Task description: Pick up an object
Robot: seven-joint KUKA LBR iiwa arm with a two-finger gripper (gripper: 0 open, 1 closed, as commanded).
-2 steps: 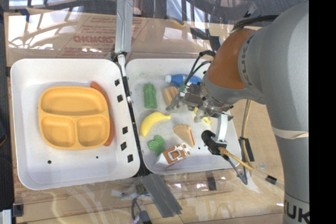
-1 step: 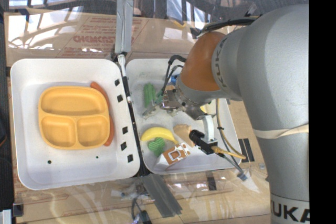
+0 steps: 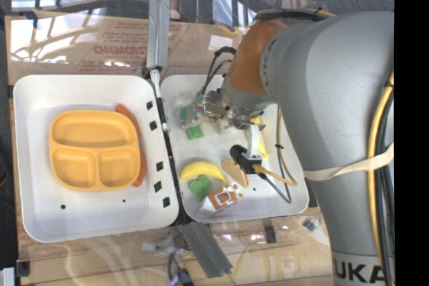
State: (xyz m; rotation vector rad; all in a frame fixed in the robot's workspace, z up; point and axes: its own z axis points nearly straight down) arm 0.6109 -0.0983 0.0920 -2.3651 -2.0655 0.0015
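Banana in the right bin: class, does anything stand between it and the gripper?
Nothing visible does. The gripper sits over the bin's upper middle; the banana lies nearer the front, with bare bin floor between them.

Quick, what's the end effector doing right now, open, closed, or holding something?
End effector: low over the right bin, beside the small green pieces; open, closed or holding cannot be told from this view.

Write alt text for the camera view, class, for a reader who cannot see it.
A grey arm with an orange band reaches from the right into the right white bin, over small items including a yellow banana and green pieces. The left white bin holds a yellow divided tray.
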